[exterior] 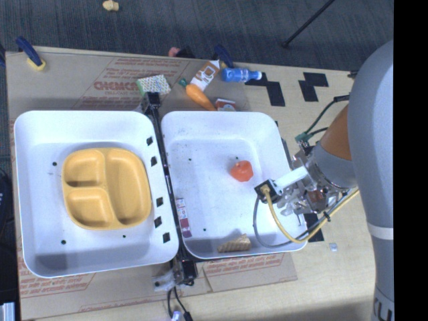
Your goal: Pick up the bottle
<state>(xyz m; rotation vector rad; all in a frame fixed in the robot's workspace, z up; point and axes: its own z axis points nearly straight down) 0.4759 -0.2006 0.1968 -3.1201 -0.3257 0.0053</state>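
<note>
My arm (374,132) fills the near right side, and my claw (302,202) sits over the right bin's (200,129) right rim. Can't tell whether the claw is apart or together; the wrist hardware and yellow cable (267,221) hide it. Nothing is visibly clamped. The bottle (204,76) lies outside the bins on the bench (80,85), well beyond the claw and to its left, past the bin's far rim. An orange carrot-like piece (199,97) is just beside it, with a blue bottle (239,75) near. Red item (242,171) in bin, just left of claw. Yellow tray (105,187) in the left bin (27,179).
</note>
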